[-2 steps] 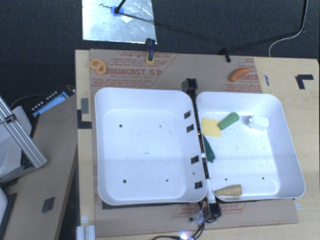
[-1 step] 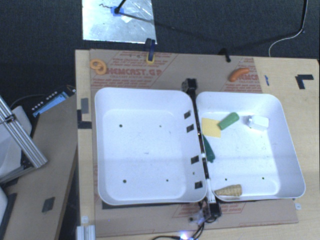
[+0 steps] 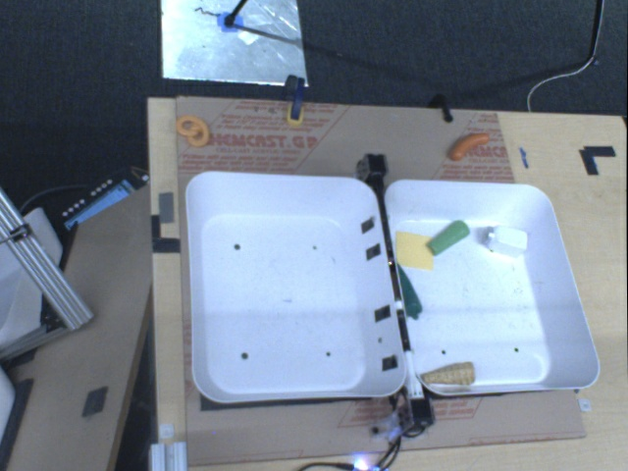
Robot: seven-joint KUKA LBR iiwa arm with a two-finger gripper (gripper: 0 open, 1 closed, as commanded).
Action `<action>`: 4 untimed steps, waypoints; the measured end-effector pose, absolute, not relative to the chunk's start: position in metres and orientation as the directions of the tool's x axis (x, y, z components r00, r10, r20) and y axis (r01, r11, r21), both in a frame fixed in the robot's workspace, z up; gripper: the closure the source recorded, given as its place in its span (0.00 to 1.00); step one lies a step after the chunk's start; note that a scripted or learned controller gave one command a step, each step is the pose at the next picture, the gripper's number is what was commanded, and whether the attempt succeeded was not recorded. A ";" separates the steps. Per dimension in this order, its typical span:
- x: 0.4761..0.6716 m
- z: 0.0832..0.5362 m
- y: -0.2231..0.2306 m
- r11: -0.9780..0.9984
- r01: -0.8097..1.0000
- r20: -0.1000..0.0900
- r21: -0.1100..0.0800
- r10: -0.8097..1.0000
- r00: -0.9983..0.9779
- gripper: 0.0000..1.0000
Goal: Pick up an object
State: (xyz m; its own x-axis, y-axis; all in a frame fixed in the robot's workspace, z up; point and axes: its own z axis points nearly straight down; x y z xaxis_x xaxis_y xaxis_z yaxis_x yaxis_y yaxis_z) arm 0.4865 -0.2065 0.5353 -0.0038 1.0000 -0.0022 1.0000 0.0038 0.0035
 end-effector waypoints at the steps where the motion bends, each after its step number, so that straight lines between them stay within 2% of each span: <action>1: 0.487 0.535 -0.206 0.004 1.000 -0.002 0.004 1.000 -0.004 1.00; 4: 0.487 0.535 -0.206 0.004 1.000 -0.002 0.003 1.000 -0.004 1.00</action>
State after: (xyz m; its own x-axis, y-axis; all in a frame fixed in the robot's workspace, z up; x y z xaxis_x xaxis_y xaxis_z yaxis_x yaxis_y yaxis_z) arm 0.4865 -0.2064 0.5353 -0.0038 1.0000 -0.0021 1.0000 0.0038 0.0035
